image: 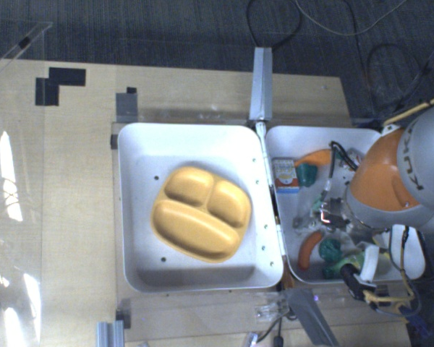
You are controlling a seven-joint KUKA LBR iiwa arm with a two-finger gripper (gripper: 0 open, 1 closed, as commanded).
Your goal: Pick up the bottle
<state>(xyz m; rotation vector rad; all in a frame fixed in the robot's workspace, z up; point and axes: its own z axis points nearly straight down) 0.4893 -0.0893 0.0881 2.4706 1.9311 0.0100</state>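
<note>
Gripper (324,215) low in rt bin (289,266).

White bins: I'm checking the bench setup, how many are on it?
2. The left bin holds a yellow divided tray. The right bin beside it holds small mixed items, with the arm over it, which may hide some of its contents.

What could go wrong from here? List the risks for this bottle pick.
1. The right bin is crowded. The gripper sits among an orange piece, a green item and a small box, so it may grab the wrong thing.
2. The arm covers part of that bin, so the target may be hidden.
</note>
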